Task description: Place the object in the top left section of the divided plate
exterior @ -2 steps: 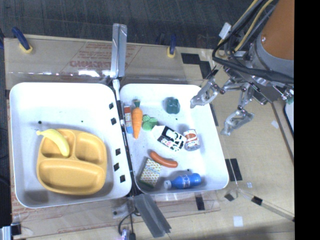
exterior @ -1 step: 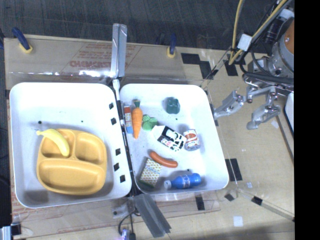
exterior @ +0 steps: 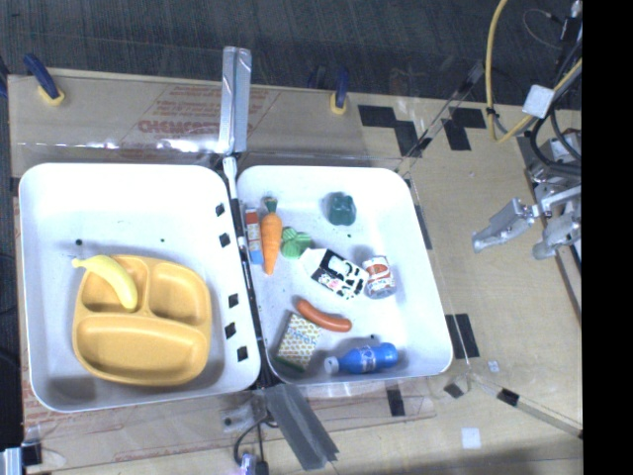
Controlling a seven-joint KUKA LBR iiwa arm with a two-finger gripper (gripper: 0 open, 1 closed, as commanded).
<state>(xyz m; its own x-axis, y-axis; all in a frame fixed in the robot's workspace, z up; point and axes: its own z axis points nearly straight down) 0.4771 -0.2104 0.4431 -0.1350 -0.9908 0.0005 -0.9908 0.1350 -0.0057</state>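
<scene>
Far right, beside the bins, the gripper (exterior: 524, 228) hangs over bare bench; whether it is open cannot be told. Meanwhile, a banana (exterior: 111, 275) lies in the top left section of the yellow divided plate (exterior: 148, 349), left bin (exterior: 40, 265).

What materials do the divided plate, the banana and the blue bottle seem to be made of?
Divided plate: probably moulded plastic, matte yellow, with smooth rounded partitions.
Banana: likely a plastic or rubber toy, judging by its uniform bright yellow with no blemishes.
Blue bottle: apparently plastic, glossy, with a pale cap; too small to be sure.
</scene>
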